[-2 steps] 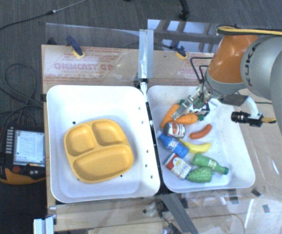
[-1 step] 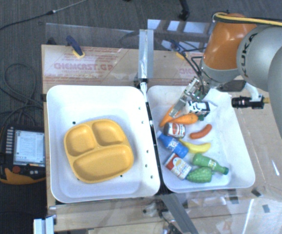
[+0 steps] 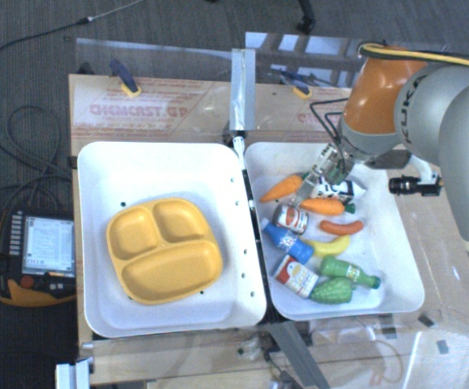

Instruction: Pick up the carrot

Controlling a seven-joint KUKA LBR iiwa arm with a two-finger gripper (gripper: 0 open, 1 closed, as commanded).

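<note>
Two carrots in the right bin point(image 3: 404, 286), one point(image 3: 281, 190) just left of the gripper point(image 3: 313, 186), the other point(image 3: 323, 207) just below it; finger state impossible to tell; can point(image 3: 291, 218) label unreadable, yellow tray point(image 3: 164, 250) in left bin point(image 3: 92, 217).

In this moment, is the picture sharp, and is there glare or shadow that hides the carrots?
Camera view: evenly lit and fairly sharp; the clear sheet behind the bins reflects pale glare; the tool looks slightly soft; soft shadows only, both carrots clear in the right bin.
</note>
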